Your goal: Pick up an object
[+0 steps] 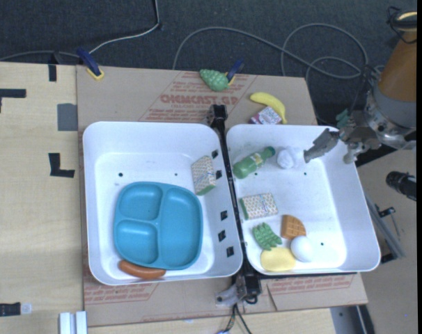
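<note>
My gripper [335, 149] hangs over the upper right corner of the right bin [350, 207], open, with nothing between its fingers. One finger [320, 145] points toward a small white lump [287, 158] just to its left. A green bottle [253, 162] lies beside that lump. Lower in this bin lie a patterned box [258, 204], a green leafy piece [267, 236], an orange waffle-like piece [292, 225], a white egg [303, 248] and a yellow piece [277, 259].
The left bin [99, 186] holds a blue divided plate [157, 225], a small patterned box [205, 173] and a sausage [142, 270]. Behind the bins lie a banana [269, 104], a small packet [268, 117] and a green toy [214, 79]. Cables run across the back.
</note>
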`<state>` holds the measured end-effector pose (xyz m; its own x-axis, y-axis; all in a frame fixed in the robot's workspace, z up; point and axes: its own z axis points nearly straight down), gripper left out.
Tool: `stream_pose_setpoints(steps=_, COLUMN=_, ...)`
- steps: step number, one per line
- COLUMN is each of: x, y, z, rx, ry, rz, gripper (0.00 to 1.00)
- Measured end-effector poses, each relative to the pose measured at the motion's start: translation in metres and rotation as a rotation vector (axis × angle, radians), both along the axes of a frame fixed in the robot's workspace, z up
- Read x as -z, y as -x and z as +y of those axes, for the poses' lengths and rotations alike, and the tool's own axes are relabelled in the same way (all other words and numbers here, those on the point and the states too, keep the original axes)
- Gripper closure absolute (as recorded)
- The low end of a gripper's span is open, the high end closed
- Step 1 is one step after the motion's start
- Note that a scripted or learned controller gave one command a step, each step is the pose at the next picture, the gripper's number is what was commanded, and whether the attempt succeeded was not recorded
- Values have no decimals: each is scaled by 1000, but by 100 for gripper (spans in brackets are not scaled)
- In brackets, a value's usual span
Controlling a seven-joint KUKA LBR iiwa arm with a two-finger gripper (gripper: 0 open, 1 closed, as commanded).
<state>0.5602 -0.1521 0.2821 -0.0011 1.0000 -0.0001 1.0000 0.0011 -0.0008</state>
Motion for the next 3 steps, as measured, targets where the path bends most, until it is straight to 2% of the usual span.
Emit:
stream_pose_setpoints(steps=1, x=65, y=55, z=17, rx=0, ry=-1, rz=2, gripper=0)
stream_pose_setpoints(steps=2, x=109, y=77, z=11, rx=0, ry=-1, rz=1, gripper=0)
stream_pose_setpoints(steps=3, x=196, y=61, z=27, rx=1, ry=1, rz=-4, gripper=0)
